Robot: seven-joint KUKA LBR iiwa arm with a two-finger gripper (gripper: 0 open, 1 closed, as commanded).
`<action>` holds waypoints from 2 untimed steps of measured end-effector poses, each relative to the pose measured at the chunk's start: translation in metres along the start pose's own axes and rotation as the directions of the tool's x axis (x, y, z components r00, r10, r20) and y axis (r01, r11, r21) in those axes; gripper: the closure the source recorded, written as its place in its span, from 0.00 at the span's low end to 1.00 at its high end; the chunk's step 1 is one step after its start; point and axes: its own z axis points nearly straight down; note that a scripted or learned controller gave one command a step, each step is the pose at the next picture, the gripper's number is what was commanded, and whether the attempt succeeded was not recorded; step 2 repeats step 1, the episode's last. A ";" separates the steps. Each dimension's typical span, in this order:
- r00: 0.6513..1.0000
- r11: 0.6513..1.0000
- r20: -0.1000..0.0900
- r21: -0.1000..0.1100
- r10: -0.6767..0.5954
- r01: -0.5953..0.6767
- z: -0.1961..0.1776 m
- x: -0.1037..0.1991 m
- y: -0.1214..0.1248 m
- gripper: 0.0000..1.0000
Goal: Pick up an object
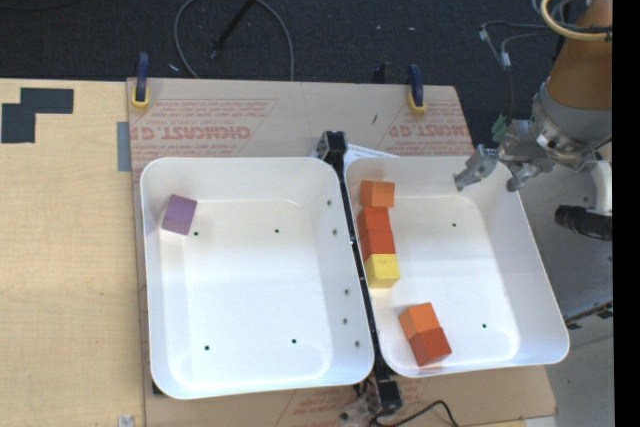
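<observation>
**Gripper at the right bin's far corner, nothing held**

You have the surface point(60, 245) carrying a cardboard sheet point(260, 120), clamped at its far edge, and on it two white bins side by side.

The left bin point(250, 355) holds one purple block point(180, 214), near its far left corner.

The right bin point(500, 265) holds the rest. Along its left wall you will find an orange block point(377, 194), a red block point(376, 232) touching it on the near side, and a yellow block point(381, 269) touching that in turn. An orange-and-red pair point(425, 333) lies apart, toward the near wall.

The arm point(580, 75) reaches in from the right. Its gripper point(492, 167) sits over the right bin's far right corner, well apart from every block. Its fingers are spread, with nothing between them.
</observation>
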 end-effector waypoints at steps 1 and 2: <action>1.000 1.000 0.000 -0.002 -0.006 0.006 -0.036 0.023 0.004 0.00; 1.000 1.000 0.000 -0.002 -0.006 0.006 -0.036 0.023 0.004 0.00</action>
